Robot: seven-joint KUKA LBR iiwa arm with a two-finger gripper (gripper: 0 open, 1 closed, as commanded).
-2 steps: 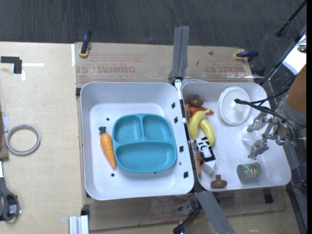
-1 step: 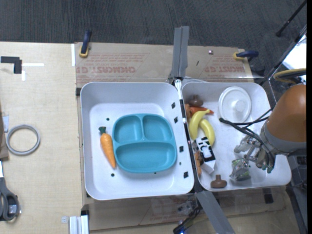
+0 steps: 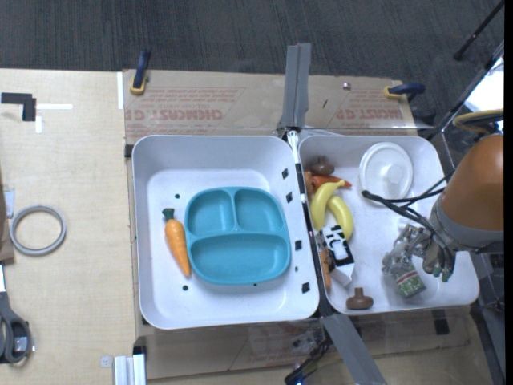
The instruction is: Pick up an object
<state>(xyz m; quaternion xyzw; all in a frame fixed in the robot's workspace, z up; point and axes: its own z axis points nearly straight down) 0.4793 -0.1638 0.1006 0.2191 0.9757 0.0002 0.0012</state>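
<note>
Crinkly packet [image 3: 403, 269] with a green label, low in the right bin [image 3: 449, 299], looks like the target, gripper [image 3: 433, 259] parked right over it.

Seems to be the reach/descend step, not a lift yet. Can't tell whether the pincer is wide or pinched, too cluttered there. Next up: settle onto the packet, close, raise straight. Bananas [image 3: 330, 207] and white bowl [image 3: 386, 169] sit well apart, so no crowding.
</note>
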